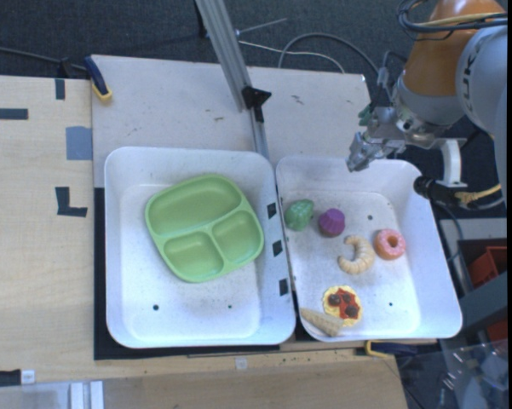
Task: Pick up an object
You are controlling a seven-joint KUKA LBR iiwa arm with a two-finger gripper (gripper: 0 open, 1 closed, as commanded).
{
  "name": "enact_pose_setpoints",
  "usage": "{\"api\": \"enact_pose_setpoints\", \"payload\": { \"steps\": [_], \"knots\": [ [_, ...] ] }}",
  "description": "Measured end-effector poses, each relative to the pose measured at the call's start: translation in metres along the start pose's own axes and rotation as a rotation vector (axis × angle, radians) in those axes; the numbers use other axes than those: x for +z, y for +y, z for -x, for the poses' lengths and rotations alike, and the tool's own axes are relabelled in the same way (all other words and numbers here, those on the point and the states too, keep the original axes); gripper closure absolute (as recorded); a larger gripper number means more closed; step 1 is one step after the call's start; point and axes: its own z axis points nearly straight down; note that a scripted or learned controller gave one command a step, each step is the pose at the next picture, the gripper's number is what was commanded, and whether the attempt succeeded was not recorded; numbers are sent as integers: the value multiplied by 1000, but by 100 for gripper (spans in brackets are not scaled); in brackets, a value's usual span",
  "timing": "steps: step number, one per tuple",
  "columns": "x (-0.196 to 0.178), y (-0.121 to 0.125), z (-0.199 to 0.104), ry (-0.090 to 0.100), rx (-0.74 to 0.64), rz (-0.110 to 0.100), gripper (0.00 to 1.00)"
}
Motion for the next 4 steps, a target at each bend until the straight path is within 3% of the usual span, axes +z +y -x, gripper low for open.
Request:
{"api": "enact_pose_setpoints", "payload": {
  "steps": [4],
  "knots": [
    [-2, -102, -200, 0, -2, -2, 100]
  ]
}}
